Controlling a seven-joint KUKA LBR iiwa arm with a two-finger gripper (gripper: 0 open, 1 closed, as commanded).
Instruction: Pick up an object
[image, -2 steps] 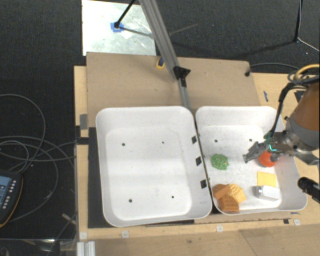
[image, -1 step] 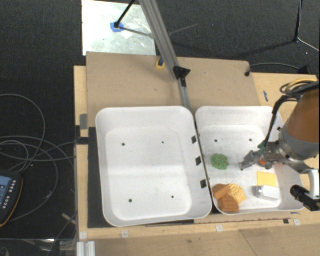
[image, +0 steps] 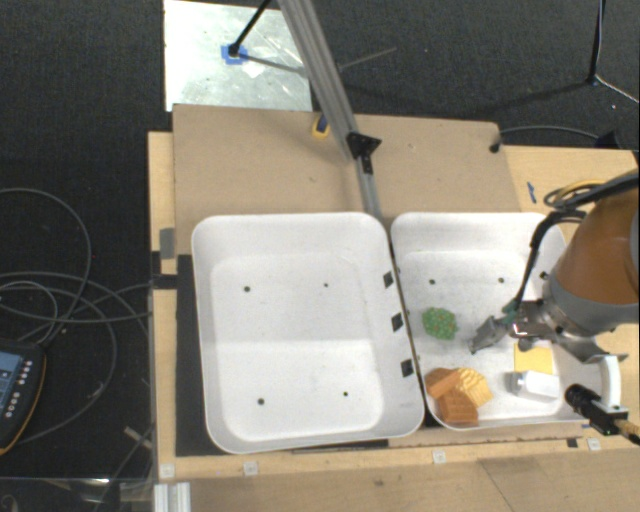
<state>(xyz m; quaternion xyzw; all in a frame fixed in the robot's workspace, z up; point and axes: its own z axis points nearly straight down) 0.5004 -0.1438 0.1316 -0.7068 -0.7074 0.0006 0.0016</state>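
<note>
This looked like a robotics lab or test cell, not a home. A plain wooden bench (image: 260, 160) stood on dark carpet (image: 80, 100), bearing two shallow white bins (image: 290, 320) clipped side by side. Loose black cables (image: 60, 290) trailed over the floor at the left, near a handheld control pendant (image: 15, 385) at the left edge. A grey metal pole (image: 335, 90) slanted in from the far side, and the industrial arm (image: 600, 270) reached in from the right.
</note>
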